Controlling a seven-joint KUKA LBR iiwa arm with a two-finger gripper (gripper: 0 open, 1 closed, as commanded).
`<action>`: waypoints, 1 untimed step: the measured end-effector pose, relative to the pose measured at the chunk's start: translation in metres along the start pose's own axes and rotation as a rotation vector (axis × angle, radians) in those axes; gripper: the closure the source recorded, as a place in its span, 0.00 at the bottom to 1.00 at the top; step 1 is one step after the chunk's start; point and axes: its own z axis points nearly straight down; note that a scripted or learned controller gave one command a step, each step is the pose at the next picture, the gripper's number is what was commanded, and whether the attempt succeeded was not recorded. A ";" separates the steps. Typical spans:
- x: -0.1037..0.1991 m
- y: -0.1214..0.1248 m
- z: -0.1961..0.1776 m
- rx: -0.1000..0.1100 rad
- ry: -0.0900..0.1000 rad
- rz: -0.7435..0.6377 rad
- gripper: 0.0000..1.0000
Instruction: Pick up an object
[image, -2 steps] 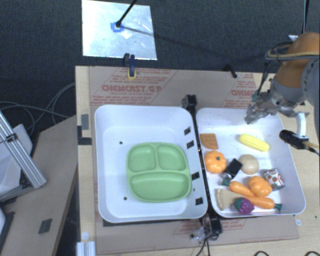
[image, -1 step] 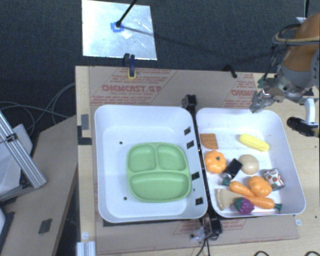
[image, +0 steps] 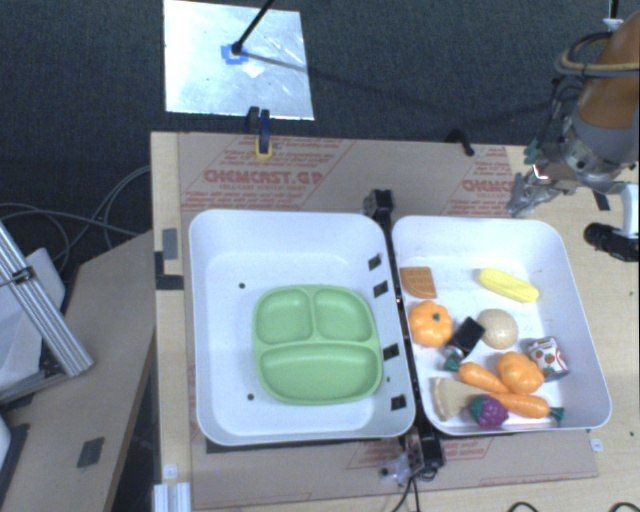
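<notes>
Approach step. My gripper (image: 527, 192) hung off the right bin's (image: 575, 275) rim at 1 o'clock; cannot tell its state. Nothing held. Corn (image: 508, 285) lay nearest, at the bin's 12. Next: swing over, descend.

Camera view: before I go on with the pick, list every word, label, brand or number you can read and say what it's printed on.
"CHEMCAST GP" in red, upside down, on the brown sheet beneath the two bins, at upper left.
Similar red print at the sheet's upper right: too faint to read.
Small red and white carton in the right bin: print too small to read.
Nothing readable on the green plate in the left bin.
</notes>
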 end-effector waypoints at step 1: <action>0.055 -0.018 -0.009 0.004 0.002 -0.002 1.00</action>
